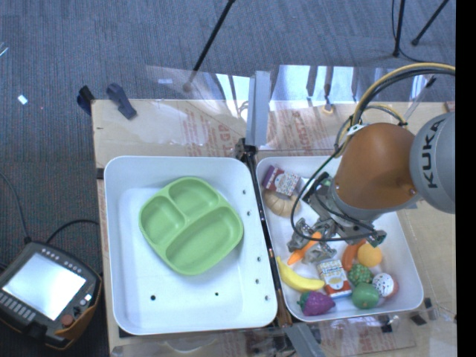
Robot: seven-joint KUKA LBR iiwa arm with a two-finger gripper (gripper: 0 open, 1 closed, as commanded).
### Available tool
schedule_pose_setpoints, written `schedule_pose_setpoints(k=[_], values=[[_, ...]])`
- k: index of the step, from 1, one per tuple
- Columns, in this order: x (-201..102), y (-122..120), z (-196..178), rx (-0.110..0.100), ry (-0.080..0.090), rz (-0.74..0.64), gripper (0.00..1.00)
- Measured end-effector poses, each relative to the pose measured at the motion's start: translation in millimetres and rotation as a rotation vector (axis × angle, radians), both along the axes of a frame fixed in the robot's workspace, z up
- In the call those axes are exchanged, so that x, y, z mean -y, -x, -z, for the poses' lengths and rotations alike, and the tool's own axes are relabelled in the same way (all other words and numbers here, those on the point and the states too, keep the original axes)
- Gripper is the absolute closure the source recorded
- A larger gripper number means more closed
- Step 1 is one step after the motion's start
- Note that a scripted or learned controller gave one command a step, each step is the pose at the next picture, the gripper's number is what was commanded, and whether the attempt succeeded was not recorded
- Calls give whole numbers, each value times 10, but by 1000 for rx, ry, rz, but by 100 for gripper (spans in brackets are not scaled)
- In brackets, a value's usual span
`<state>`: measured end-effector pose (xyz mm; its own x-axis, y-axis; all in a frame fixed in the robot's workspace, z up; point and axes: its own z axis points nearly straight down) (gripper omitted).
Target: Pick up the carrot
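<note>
The small orange carrot (300, 255) lies slantwise in the middle of the right bin (411, 274), just above the banana. My gripper (314, 241) hangs from the orange-banded wrist straight over it. Its metal fingers (303, 230) stand on either side of the carrot's upper end, closed against it. The carrot's lower tip sticks out to the lower left of the gripper. The wrist hides the bin floor behind the gripper.
Packed around the carrot are a banana (298, 277), a juice carton (336, 275), a strawberry (317, 303), a yellow fruit (370, 255), green toys (363, 296) and a bread roll (280, 203). The left bin (126, 288) holds a green divided plate (191, 224).
</note>
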<state>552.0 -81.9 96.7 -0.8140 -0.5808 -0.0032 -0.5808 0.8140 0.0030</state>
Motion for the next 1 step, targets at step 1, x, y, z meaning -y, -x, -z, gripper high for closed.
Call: schedule_pose_setpoints(k=[1], values=[[-618,-125,-948,8,1,159,100]])
